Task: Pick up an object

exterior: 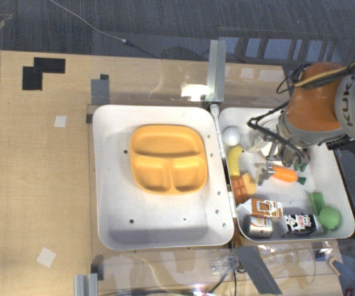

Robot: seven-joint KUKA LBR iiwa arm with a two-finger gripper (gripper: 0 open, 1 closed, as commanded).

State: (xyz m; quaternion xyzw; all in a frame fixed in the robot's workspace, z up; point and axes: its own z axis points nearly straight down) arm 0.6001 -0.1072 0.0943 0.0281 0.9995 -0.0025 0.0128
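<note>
Gripper [268, 165] amid carrot [284, 176], banana [234, 161], cartons [267, 208].

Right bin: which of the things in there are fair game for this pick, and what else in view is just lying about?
Job:
gripper
carrot
banana
white ball
green toy
can
dark carton

Lying about:
yellow divided tray in left bin

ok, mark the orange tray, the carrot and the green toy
orange tray [167, 158], camera view, centre divider
carrot [284, 176], camera view, middle of its orange body
green toy [328, 217], camera view, its round end
</note>
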